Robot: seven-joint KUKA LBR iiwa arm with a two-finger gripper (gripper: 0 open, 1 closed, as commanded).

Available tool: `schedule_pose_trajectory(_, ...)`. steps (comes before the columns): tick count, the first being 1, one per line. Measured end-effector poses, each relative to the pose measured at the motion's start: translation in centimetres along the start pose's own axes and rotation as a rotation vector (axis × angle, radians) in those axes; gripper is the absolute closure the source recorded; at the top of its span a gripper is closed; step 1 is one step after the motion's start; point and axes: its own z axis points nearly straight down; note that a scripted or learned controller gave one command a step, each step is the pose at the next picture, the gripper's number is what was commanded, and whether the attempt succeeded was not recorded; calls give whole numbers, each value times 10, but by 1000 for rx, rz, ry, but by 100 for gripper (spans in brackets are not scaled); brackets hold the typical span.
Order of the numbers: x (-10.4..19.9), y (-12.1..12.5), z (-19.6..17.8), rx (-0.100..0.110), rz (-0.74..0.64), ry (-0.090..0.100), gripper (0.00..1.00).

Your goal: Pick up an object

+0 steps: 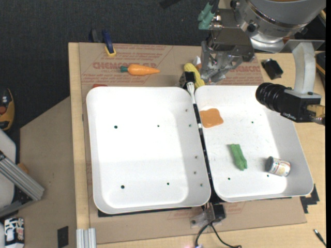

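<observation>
The right bin [289,138] holds three things: a flat orange piece [211,118] near its back left, a green oblong object [238,156] in the middle front, and a small jar [278,166] lying on its side at the front right. My gripper [217,72] hangs over the back left edge of the right bin, behind the orange piece and clear of all three things. I see nothing held in it. The left bin [103,138] lies beside it.
A toy carrot [139,70] lies on the cardboard behind the left bin. A yellow corn piece [191,73] sits at the back by the gap between the bins, just left of the gripper. A black cylindrical device [282,99] overhangs the right bin's back right.
</observation>
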Motion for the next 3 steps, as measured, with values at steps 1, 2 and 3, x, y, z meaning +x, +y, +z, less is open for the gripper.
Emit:
schedule_pose_trajectory(1, -3, 0, 7, 14, 6, -6, 0)
schedule_pose_trajectory(2, 50, 9, 174, 31, 2, -12, 0)
schedule_pose_trajectory(3, 48, 11, 154, 12, 4, -5, 100)
